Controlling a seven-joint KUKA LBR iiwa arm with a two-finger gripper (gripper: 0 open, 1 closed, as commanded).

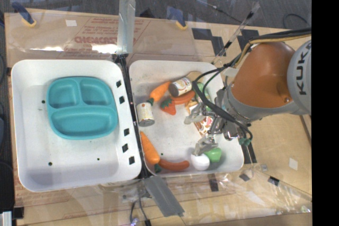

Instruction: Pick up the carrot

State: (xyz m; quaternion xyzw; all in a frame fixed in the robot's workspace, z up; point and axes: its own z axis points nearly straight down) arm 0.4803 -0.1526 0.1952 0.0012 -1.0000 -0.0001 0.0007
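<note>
reaching in from the right, the arm [265, 79] is seen over the right bin [159, 69], with the gripper [204, 127] low near the bin's right wall. whether the jaws are open or shut cannot be told; metal parts and cables blur together there, and nothing is seen held. one carrot [158, 92] lies in the upper middle of that bin, by a small jar [181, 85]. another carrot [149, 149] lies along the bin's left wall, near the bottom, below a can [144, 113]. a white and green item [207, 159] sits just below the gripper. a teal tray [82, 107] rests in the left bin [26, 166].
</note>
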